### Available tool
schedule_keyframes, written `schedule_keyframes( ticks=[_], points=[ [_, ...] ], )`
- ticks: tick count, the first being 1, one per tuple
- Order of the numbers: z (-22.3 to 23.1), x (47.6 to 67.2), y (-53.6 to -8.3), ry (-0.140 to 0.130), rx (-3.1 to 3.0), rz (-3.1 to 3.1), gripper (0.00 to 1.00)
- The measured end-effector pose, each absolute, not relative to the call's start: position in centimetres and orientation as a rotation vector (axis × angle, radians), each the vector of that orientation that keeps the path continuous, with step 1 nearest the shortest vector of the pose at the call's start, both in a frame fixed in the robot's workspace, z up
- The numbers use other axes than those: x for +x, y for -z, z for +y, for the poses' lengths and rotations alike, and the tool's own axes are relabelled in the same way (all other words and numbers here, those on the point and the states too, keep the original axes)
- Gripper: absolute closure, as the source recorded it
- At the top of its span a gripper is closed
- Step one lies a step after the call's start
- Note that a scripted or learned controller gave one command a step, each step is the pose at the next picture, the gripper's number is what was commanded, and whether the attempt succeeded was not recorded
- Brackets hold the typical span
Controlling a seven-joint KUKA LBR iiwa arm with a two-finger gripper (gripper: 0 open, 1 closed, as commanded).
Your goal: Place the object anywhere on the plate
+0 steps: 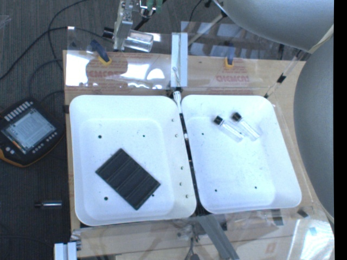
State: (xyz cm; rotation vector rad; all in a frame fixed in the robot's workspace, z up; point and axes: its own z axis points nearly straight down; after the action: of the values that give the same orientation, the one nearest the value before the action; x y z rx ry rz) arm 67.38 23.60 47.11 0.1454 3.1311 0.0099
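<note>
We see two vials (236, 124), maybe glass, upper right bin (282, 161); dark plate (128, 178) lower left untouched; finger state unclear.

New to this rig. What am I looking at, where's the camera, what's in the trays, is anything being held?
One camera, fixed above a bench, looks down at a slant. The bench carries two shallow white bins side by side. The left bin holds a dark ribbed rectangular plate, lying flat and turned at an angle. The right bin holds two small clear vials with black caps, lying close together near its far side. The big grey rounded shape at the upper right is part of the robot arm, reaching in from that side. Outside the bins, a handheld control pendant lies on the floor to the left. Both vials lie loose in the bin; nothing grips them.
</note>
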Motion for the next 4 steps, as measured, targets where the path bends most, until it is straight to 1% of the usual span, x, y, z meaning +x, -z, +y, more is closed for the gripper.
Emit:
schedule_keyframes(
  ticks=[4],
  points=[
    [23.9,68.1,-50.3,-0.017,0.147,3.124,1.00]
  ],
)
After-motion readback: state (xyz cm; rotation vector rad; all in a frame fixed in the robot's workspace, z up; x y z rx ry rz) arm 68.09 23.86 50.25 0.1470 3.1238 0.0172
